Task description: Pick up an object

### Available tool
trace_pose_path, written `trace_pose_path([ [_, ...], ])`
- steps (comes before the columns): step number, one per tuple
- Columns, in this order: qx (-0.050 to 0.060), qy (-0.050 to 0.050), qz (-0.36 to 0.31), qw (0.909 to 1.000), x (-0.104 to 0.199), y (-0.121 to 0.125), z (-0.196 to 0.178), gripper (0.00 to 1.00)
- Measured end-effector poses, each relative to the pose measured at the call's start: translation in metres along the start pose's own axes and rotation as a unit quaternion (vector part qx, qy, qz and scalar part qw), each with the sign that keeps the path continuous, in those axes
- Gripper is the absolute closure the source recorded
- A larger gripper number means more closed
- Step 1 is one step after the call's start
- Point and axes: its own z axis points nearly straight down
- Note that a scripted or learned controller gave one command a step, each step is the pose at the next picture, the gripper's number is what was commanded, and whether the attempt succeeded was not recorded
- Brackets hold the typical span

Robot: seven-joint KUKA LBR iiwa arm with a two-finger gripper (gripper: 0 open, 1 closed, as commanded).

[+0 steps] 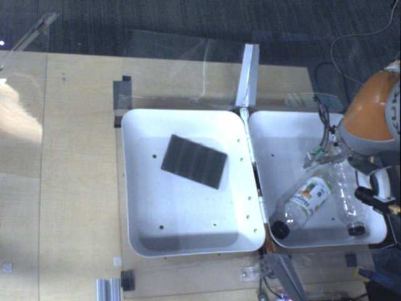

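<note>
Bins sit side by side on my bench, seen from the fixed camera above. The left bin (pixel 135 168) holds a dark grey rectangular pad (pixel 194 161), lying flat and turned at a slant, nearer the bin's far edge than its near one and well apart from every wall.

The right bin (pixel 276 143) carries two clear plastic bottles. One bottle with a white label (pixel 304 201) lies on its side, its black cap pointing at the bin's near left corner, close to the wall shared with the left bin. A second clear bottle (pixel 348 199), without any label I can make out, lies just beside it toward the right edge, its dark cap near the bin's near right corner; the two seem to touch or nearly touch at their upper ends, though the clear plastic makes that hard to judge.

Reaching in over the right bin's right edge, the grey arm with its orange band (pixel 371 115) hangs above the bottles. I place the gripper (pixel 327 150) just below the band, over the far ends of the bottles, but its tip is a tangle of cables and glare and I cannot tell its state.
</note>
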Motion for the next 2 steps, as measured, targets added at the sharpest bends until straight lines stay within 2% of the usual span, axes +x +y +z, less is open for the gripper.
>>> trace_pose_path([
  [1,0.001,0.002,-0.002,1.0,0.003,0.001,0.0,0.0],
  [2,0.008,0.004,-0.116,0.9933,0.02,-0.048,0.014,0.0],
])
